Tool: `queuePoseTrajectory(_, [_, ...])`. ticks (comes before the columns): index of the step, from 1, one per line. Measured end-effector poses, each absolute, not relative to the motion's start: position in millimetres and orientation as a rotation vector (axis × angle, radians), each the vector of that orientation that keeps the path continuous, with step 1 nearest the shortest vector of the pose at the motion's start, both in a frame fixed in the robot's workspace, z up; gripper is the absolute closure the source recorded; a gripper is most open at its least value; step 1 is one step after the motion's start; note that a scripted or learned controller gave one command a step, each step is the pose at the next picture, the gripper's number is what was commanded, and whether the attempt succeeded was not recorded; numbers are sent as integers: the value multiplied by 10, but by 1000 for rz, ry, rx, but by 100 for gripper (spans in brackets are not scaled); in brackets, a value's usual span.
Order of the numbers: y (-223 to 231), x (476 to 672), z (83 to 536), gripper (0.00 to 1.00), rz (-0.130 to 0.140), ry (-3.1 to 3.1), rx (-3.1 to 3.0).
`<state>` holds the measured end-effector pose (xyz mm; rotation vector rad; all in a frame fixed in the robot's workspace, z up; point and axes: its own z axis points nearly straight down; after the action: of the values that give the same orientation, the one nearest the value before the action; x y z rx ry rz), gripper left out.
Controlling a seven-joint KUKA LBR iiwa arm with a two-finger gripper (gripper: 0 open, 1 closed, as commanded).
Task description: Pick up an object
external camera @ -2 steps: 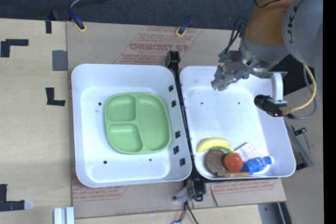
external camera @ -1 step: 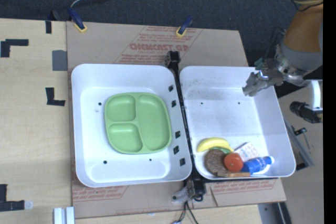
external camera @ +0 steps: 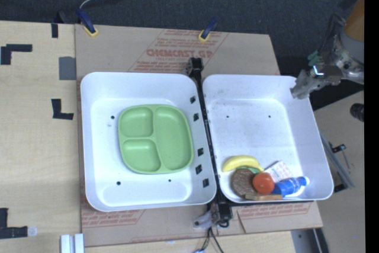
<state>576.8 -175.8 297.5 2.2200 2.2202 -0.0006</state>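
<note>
Camera view puts your gripper (external camera: 302, 87) at three o'clock, over the right bin's (external camera: 249, 106) upper rim; whether it is apart or together, you cannot tell. Nothing is picked yet: banana (external camera: 241, 162), tomato (external camera: 263, 182) and bottle (external camera: 291, 185) lie clustered at five o'clock.

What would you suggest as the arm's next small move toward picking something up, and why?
Probably swing the gripper inward and toward the right bin's near corner. It sits at the bin's far right rim, while the banana, tomato, brown disc and blue-capped bottle all cluster in that corner, so nothing lies beneath it yet.
</note>
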Motion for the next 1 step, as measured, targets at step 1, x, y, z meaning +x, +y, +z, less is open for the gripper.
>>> queuePoseTrajectory(1, [-2238,5489,2442,100,-3,2221,2222])
